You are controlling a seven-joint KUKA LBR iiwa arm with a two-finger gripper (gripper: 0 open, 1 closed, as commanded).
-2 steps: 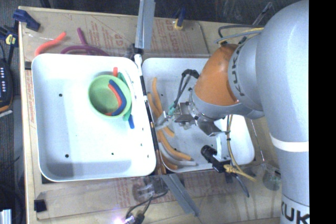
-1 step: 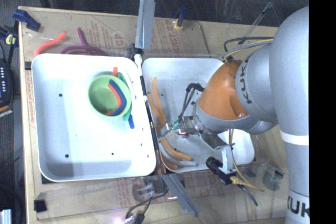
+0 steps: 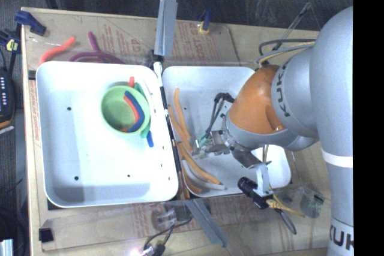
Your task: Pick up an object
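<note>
Gripper low in right bin; grip state unreadable. One green bowl well left in left bin. Several tan strips just left.

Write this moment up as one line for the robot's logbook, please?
arm: over right bin | gripper: low beside tan strips, grasp unclear | left bin: green bowl with coloured pieces | pick: unconfirmed

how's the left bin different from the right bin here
The left bin holds a green bowl with red and blue pieces in it; the right bin holds long tan strips along its left wall. The arm hangs over the right bin, covering much of it, while the left bin lies open to view. Both are shallow, white and sit side by side.
</note>
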